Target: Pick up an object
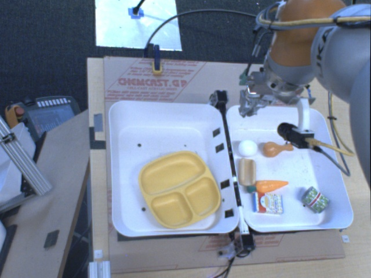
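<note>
My gripper [250,106] hangs over the far left corner of the right bin [339,181], with nothing visibly in it. Below and in front of it lie a white ball [248,148] and a tan gourd-shaped piece [275,149]. Nearer the front are a tan block [247,171], an orange carrot [271,186], a small printed carton [268,203] and a green and white can [315,199]. The gripper is well apart from all of them.
The left bin [124,155] holds a yellow divided tray [178,188]. A black divider rail [227,155] runs between the bins. A black device on a white bracket [294,134] juts over the right bin, with cables trailing to the right.
</note>
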Action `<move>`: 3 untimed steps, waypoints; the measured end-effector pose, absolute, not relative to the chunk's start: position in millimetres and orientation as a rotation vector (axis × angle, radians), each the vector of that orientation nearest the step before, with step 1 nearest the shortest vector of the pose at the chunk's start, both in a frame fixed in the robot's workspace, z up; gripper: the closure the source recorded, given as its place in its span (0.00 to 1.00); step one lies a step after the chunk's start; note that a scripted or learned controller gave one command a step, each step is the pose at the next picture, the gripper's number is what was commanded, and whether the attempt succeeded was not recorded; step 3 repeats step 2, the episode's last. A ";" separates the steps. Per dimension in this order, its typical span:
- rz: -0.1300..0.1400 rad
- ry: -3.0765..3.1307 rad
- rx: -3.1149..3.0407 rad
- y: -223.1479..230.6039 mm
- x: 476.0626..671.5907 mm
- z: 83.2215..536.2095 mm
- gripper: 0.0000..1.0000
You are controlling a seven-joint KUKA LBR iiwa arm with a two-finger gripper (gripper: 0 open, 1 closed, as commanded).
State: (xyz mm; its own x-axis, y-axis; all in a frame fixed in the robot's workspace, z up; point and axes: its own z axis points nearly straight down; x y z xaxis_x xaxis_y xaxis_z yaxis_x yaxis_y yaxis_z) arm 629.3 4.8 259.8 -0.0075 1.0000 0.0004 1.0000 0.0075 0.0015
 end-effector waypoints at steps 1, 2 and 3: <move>0.003 2.230 2.211 53.0 641.3 247.3 1.00; 0.002 2.232 2.212 96.7 642.1 230.3 1.00; 0.002 2.232 2.212 96.7 642.1 230.3 1.00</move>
